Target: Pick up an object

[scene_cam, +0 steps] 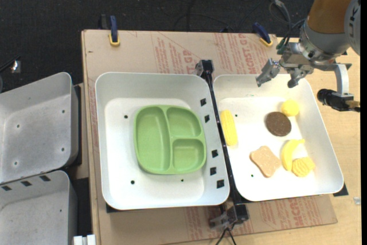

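Camera view shows you the gripper [280, 73] poised over the right bin's [330, 149] far edge, jaws spread and holding nothing. Below it lie your toy foods: corn cob [229, 127], brown cookie [278, 123], toast slice [265, 161], and yellow pieces. A green divided plate [170, 139] sits in the left bin [109, 140].

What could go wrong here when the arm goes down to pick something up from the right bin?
The gripper hangs open above the right bin's far rim, so it might clip the wall while descending. The banana and ridged yellow piece touch, so the fingers could pinch both or nudge one aside. The brown cookie lies flat, hard to grasp.
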{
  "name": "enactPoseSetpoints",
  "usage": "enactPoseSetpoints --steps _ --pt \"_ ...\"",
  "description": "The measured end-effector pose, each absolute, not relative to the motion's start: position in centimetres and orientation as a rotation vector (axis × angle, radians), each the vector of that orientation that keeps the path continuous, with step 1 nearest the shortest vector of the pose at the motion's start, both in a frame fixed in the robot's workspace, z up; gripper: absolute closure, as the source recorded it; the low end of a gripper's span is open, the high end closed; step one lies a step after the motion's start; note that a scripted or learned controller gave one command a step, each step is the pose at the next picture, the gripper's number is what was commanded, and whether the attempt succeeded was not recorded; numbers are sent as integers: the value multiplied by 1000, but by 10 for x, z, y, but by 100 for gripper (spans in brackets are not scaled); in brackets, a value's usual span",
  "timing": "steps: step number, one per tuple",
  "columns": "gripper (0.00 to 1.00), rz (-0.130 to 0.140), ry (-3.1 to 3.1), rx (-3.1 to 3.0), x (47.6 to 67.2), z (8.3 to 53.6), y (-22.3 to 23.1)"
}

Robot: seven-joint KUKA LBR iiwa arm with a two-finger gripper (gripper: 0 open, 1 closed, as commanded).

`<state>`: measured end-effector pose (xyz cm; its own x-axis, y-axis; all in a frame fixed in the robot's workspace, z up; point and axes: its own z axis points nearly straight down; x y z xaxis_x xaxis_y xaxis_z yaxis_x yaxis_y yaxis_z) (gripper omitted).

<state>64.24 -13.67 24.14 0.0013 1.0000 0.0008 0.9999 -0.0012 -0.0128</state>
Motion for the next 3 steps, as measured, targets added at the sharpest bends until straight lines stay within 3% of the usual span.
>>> enactPoseSetpoints --steps 1,3 --pt "0 1 -2223 -2221 645 250 -136" --pt "0 4 -2219 -2220 634 145 -131"
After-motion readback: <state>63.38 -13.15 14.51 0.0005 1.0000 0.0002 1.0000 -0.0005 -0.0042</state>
